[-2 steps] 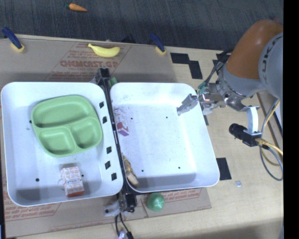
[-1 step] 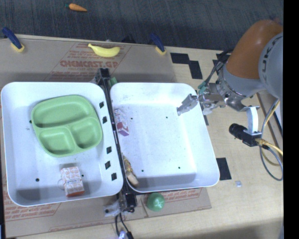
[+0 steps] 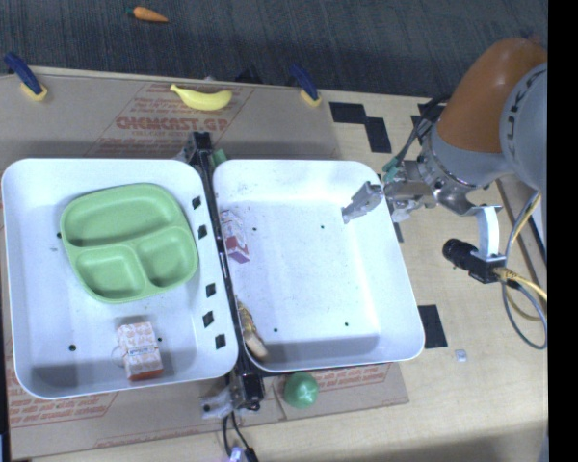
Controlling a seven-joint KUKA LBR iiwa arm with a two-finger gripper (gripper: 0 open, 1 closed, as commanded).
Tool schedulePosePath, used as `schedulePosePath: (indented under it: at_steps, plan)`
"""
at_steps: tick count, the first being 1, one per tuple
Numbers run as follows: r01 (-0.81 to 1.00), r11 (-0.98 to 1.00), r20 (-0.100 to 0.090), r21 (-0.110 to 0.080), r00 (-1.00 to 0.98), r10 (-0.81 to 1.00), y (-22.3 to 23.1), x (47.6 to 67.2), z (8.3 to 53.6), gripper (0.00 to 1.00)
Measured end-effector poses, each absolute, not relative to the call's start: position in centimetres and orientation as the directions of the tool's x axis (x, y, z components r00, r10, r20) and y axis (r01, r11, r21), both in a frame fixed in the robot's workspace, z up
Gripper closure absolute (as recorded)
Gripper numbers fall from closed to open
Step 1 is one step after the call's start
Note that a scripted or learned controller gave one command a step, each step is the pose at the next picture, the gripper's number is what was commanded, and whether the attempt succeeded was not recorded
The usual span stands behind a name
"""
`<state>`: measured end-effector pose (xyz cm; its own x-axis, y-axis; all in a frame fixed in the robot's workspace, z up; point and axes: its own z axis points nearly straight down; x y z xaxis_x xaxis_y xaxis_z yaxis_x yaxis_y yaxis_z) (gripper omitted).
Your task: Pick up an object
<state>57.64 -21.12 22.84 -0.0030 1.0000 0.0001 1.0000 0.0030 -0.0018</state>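
Now my end effector (image 3: 363, 201) hangs over the right bin's (image 3: 313, 349) three o'clock rim; how far open, I cannot tell. Candidates: carton (image 3: 139, 349) in left bin at six o'clock, wrapper (image 3: 233, 235) at nine o'clock.

Even, bright overhead light here, no harsh glare. Soft grey shadows pool along the near inner walls of the two shallow white plastic bins (image 3: 299, 352). Slightly soft, grainy focus throughout; the dark carpeted floor (image 3: 270, 12) reads dim and noisy.

Dark grey carpet (image 3: 222, 17) lies beyond a pale wooden bench (image 3: 462, 373).
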Motion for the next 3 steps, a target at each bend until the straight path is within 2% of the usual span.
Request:
schedulePosePath:
  at_steps: [3]
  plan:
    - [1.000, 0.003, 0.000, -0.002, -0.003, 1.000, -21.12, 57.64, 22.84, 0.00]
